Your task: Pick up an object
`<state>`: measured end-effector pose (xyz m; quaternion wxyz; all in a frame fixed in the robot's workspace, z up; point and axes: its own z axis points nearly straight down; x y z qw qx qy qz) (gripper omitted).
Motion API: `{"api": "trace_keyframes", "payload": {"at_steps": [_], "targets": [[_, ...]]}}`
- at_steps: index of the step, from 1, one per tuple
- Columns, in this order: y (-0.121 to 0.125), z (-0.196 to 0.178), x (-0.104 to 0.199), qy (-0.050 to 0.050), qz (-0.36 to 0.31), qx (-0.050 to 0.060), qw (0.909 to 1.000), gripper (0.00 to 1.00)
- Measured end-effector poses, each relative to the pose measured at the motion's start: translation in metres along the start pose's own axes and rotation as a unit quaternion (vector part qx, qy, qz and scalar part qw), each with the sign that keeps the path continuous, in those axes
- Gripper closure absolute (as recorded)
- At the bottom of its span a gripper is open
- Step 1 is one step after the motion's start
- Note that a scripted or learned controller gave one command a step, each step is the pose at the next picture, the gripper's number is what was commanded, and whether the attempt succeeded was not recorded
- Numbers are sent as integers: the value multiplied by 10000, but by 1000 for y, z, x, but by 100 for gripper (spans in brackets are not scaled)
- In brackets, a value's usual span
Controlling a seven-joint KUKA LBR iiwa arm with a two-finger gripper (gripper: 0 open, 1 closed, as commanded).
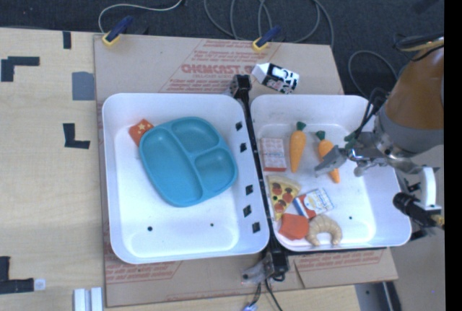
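— What lies in the left bin point(119, 158)?
— A tray point(188, 159) at its middle; a block point(140, 131) touching the tray's upper-left edge.
— And the right bin point(375, 226)?
— A carrot point(297, 146) at upper centre; a second carrot point(328, 155) just right of it; a packet point(273, 154) to their left; a pizza slice point(283, 194) below the packet; a croissant point(324, 230) at the lower edge; a card point(315, 200) above it.
— Behind the bins?
— A box point(275, 77), near the top of the divider.

Bins point(119, 158): white plastic, smooth, slight sheen. Divided plate point(189, 159): blue plastic, smooth, matt. Sheet point(209, 68) under the bins: brown cardboard, printed red, matt. Desk point(43, 172): pale wood-look surface, smooth. Carrots point(297, 147): orange plastic, glossy. Croissant point(325, 230): tan, matt.
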<state>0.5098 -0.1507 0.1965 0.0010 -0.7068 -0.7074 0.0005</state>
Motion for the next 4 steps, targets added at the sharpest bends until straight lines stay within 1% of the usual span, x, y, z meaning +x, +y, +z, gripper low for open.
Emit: {"api": "trace_keyframes", "payload": {"at_steps": [1,2,3,4], "targets": [[45,109,35,-5,-6,-33,10000,0],[105,110,37,-9,-5,-29,10000,0],[105,100,37,-13,-6,-26,10000,100],[90,12,86,-3,-7,-12,10000,100]]}}
